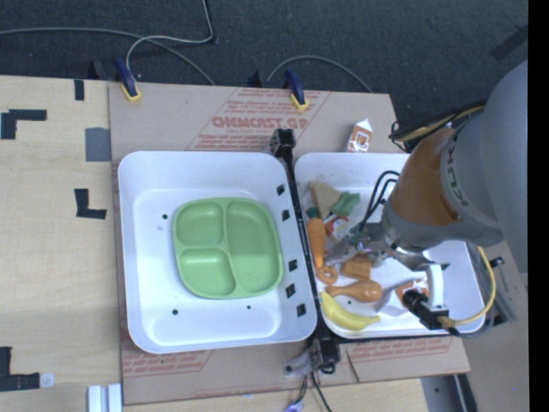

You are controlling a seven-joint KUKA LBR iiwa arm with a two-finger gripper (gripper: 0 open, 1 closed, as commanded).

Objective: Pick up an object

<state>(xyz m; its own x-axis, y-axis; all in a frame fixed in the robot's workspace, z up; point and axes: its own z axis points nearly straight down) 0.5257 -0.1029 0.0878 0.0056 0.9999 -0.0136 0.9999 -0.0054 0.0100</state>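
Tool (356, 245) low over cluttered toys (343, 269); its grip state perhaps closed, cannot tell.

Dark carpet (343, 24) beyond a wooden bench (51, 256)

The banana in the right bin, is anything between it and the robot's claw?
Yes. A tan spoon-like toy lies between the gripper and the banana, at the bin's near edge. More toys crowd beside it.

Gripper (350, 249) hangs low over the toy pile in the right bin (463, 312), right of the green divided plate (228, 247).
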